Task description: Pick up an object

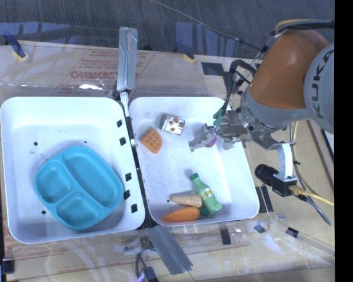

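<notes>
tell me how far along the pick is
Done: the claw is down inside the right bin, near its right wall. In hand: nothing visibly between its fingers. Left: grasp and lift; the waffle, small can, green bottle, cone and carrot all lie on the bin floor.

Robotics lab: KUKA arm point(294, 75) over taped-down white bins point(12, 157), loose cables point(315, 195), grey carpet floor point(76, 4).
</notes>
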Controlling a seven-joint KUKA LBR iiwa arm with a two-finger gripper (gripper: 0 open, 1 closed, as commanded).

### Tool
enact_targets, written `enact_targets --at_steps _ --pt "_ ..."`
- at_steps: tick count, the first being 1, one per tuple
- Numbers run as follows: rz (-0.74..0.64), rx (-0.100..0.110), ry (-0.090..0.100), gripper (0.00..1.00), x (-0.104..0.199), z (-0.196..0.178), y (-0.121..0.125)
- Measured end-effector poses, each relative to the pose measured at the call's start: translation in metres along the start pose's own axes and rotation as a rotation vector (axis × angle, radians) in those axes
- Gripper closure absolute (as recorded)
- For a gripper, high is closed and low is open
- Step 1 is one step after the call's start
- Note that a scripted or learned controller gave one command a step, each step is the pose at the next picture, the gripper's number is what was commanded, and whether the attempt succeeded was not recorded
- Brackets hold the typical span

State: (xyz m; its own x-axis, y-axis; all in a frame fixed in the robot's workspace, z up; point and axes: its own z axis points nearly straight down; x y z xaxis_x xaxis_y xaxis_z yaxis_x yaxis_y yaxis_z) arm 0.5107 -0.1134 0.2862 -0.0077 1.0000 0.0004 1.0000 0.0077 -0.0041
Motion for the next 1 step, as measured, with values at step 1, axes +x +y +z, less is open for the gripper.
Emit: enact_targets --at_steps 1 --pt "0.000 0.007 0.003 0.00 -0.0194 0.1877 -0.0037"
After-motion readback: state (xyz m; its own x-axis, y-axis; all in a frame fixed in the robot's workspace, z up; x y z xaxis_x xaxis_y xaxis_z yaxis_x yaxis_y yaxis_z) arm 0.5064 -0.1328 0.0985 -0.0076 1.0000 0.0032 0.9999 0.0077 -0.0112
